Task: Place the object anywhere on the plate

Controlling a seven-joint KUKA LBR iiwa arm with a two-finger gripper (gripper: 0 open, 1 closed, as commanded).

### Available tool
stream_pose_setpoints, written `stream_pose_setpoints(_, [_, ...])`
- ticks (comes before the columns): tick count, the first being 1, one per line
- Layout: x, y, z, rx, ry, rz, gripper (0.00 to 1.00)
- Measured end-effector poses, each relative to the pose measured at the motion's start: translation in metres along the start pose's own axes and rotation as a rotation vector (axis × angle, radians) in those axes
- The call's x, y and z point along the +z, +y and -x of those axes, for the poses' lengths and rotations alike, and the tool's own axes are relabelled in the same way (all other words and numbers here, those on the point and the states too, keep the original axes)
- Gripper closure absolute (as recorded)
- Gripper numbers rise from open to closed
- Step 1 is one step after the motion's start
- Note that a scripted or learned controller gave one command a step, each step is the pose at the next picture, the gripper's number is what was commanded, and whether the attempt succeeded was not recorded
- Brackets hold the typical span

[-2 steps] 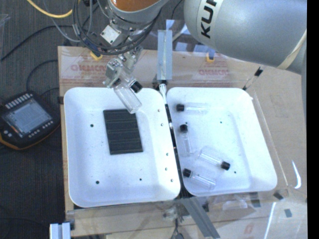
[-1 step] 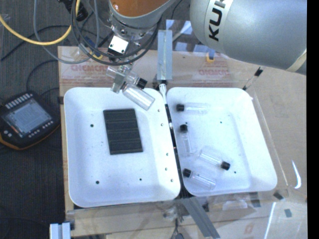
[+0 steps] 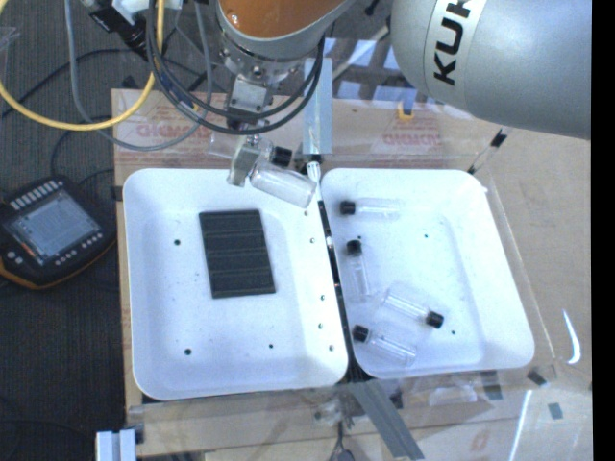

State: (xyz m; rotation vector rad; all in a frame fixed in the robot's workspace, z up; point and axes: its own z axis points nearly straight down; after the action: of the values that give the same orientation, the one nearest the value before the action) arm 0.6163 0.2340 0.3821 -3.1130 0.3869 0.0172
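Clear vial [image 3: 280, 182] sits gripped in my end effector [image 3: 252, 166], above the left bin's [image 3: 154, 353] rim; black plate [image 3: 236, 252] awaits.

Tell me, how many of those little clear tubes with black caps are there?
5. Four tubes lie in the right bin: one near the top, one by the divider, two lower down. The fifth is at the tool, above the left bin.

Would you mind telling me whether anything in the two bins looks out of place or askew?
One clear vial with a black cap sits tilted at the back of the left bin, at the gripper, short of the dark ridged plate. Four more vials lie scattered at different angles in the right bin.
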Motion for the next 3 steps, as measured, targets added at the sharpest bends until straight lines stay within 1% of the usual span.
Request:
stream_pose_setpoints(1, [-0.024,0.011,0.045,-0.045,0.006,0.001,1.0])
stream_pose_setpoints(2, [-0.03,0.013,0.054,-0.046,0.006,0.002,1.0])
stream_pose_setpoints(3, [0.042,0.008,0.031,-0.04,0.004,0.002,1.0])
